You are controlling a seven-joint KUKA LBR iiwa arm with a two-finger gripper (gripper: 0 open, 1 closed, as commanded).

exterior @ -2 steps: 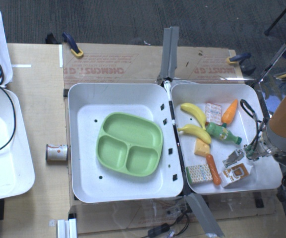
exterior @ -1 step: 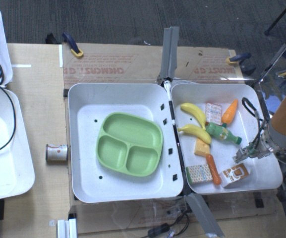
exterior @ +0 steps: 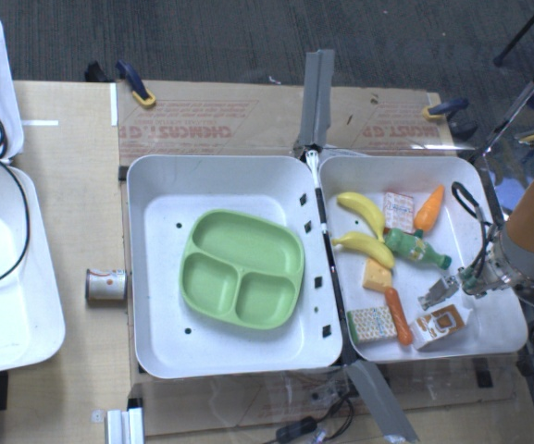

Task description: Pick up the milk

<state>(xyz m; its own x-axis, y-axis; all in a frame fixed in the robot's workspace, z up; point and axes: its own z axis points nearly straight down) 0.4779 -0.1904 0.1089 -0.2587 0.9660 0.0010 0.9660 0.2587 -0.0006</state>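
Note:
The milk (exterior: pixel 440 324) is a small white carton with an orange-brown label, lying on its side near the front right corner of the right bin (exterior: pixel 502 336). My gripper (exterior: pixel 440 290) hangs low just above and behind the carton, reaching in from the right on the grey arm (exterior: pixel 502 271). Nothing is visibly held in it, and the carton rests on the bin floor.
The right bin also holds two bananas (exterior: pixel 364 213), a pink-white packet (exterior: pixel 399 210), a carrot (exterior: pixel 429 207), a green bottle (exterior: pixel 415 248), a cheese wedge (exterior: pixel 377 276), a sausage (exterior: pixel 398 314) and a green box (exterior: pixel 371 323). A green divided plate (exterior: pixel 242 268) lies in the left bin (exterior: pixel 151 248).

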